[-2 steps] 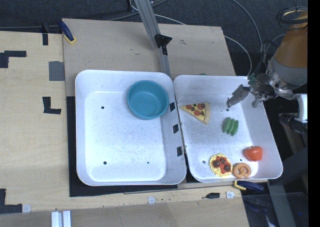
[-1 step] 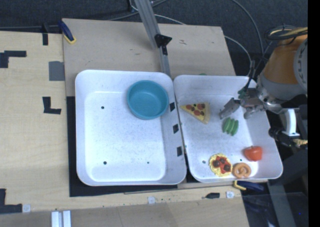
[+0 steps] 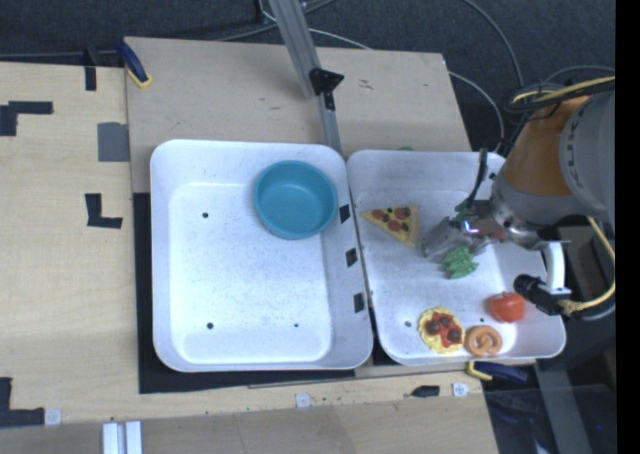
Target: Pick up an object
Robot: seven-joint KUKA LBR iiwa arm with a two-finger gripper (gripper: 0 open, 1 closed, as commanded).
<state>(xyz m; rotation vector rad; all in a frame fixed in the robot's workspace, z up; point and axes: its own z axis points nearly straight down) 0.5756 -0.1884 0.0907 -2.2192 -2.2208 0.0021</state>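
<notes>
My gripper point(image 3: 441, 240) reaches in from the right and hangs low over the middle of the right bin point(image 3: 400, 174). Its grey fingers point left, and a green leafy toy point(image 3: 460, 263) lies just below and to the right of them. A pizza slice point(image 3: 393, 221) rests to the left of the gripper, apart from it. Near the bin's front edge sit a small round pizza point(image 3: 441, 329), a tan pretzel-like ring point(image 3: 484, 340) and a red tomato-like piece point(image 3: 506, 307). A blue bowl point(image 3: 295, 199) stands in the left bin point(image 3: 200, 272).
A grey metal pole point(image 3: 290, 17) slants down from the top to the gap between the bins. Cables point(image 3: 420, 2) loop over the dark floor behind the bench. The arm's orange band point(image 3: 540, 157) rises over the right bin's right side.
</notes>
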